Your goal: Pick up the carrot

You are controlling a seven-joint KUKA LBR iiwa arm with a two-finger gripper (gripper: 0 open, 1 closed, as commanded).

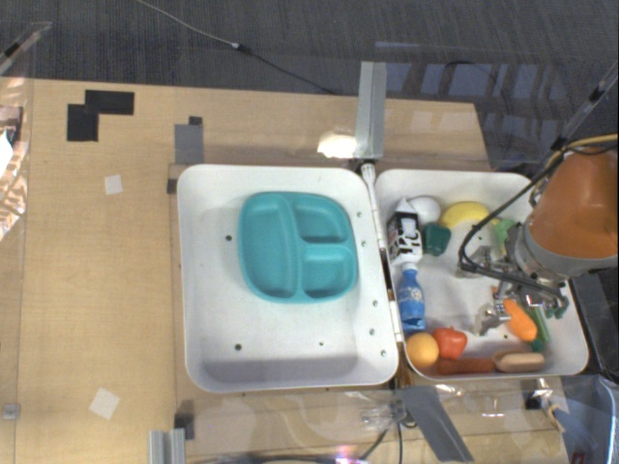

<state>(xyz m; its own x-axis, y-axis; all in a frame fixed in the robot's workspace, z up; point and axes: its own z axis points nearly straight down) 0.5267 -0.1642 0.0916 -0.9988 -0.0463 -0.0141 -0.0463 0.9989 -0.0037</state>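
Two bins sat on the desk; the carrot (521, 323) lay low in the right bin (576, 356), not lifted yet; the gripper (503, 309) hung just beside it; I could not tell its fingers' spread.

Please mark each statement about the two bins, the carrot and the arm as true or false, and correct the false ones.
1. The teal divided plate lies in the left bin. True.
2. The carrot lies on that plate. False: it is in the right bin, near its right wall.
3. The gripper is over the right bin, close to the carrot. True.
4. The blue bottle stands in the left bin. False: it lies in the right bin, by the wall next to the left bin.
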